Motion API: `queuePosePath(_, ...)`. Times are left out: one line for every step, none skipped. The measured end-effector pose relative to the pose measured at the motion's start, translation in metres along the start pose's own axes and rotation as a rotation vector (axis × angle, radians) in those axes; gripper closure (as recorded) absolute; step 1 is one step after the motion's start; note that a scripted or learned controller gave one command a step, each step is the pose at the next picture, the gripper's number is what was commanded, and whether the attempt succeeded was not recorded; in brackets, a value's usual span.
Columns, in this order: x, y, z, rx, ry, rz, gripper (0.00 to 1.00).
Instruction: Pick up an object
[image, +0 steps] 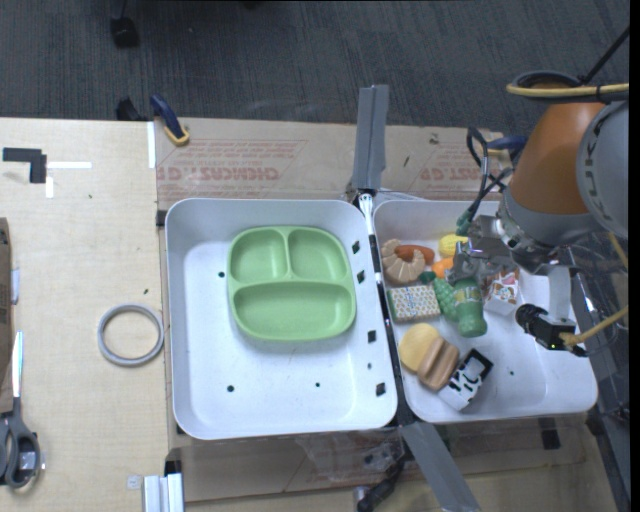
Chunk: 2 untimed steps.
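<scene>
The pincer (468, 262) hangs just above the green bottle (464, 306); its state cannot be told.

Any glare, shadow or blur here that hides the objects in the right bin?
Camera view: even light, mild sheen on the left bin; the green tray is sharp. The arm's wrist covers and shades part of the right bin, and the gripper looks slightly soft among the toys.

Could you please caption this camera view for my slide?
Robot hand lowered among toy foods in right bin; green divided plate in left bin.
</scene>
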<state>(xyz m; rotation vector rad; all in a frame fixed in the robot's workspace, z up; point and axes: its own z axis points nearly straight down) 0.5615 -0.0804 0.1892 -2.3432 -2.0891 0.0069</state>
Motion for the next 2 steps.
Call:
queuePosePath(-0.014, -0.055, -0.08, 0.0, -0.001, 0.05, 1.0)
queuePosePath(-0.048, 0.016, -0.092, -0.001, -0.001, -0.164, 1.0)
